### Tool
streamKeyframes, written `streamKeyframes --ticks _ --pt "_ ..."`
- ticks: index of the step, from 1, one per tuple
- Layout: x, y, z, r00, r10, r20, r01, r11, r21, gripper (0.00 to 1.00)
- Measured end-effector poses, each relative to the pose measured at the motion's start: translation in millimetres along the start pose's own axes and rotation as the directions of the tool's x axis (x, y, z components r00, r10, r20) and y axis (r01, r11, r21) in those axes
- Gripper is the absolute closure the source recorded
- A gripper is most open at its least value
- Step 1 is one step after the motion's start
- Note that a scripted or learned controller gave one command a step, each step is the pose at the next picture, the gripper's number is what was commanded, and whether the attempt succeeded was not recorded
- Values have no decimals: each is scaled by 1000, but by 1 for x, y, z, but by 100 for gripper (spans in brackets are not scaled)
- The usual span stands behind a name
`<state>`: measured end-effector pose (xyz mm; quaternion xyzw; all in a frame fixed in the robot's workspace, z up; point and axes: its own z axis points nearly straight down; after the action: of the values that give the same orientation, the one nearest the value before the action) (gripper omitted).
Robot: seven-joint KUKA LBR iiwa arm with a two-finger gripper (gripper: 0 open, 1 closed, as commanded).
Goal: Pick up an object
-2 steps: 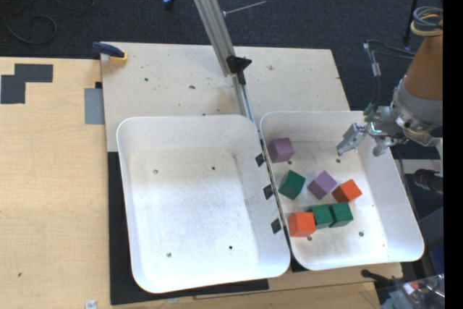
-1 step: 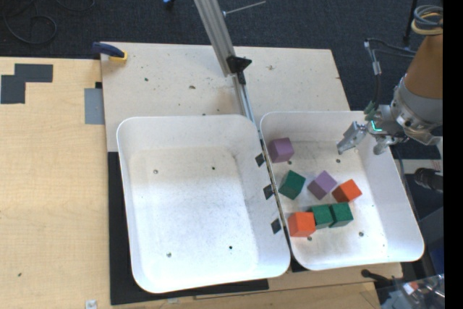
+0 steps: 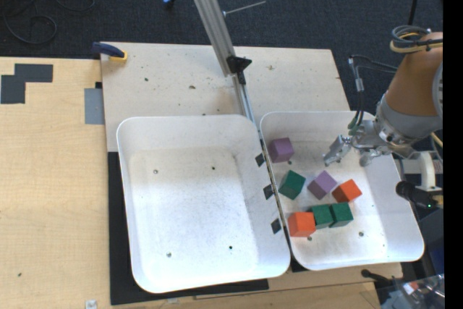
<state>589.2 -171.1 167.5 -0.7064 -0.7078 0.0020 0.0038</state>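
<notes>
**Claw poised over the block bin**

The right bin (image 3: 405, 246) holds every block, while the left bin (image 3: 145, 155) sits beside it at nine o'clock. The arm (image 3: 412, 94) reaches in from three o'clock, its gripper (image 3: 352, 149) spread and clasping nothing, above the bin's upper half.

Nearest targets: a purple block (image 3: 323, 184) at seven o'clock of the claw and an orange block (image 3: 348, 191) at six o'clock, almost touching. The lone purple block (image 3: 281, 150) at nine o'clock looks easier: descend straight, straddle it squarely, then close.
</notes>
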Motion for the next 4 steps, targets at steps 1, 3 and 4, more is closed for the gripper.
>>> streamKeyframes --ticks 1,3,4 --pt "4 3 64 1000 1 0 -1 1000 1 0" --pt "5 3 66 1000 5 1 -5 1000 -6 100" --pt "9 -1 22 1000 1 2 -1 1000 -10 100"
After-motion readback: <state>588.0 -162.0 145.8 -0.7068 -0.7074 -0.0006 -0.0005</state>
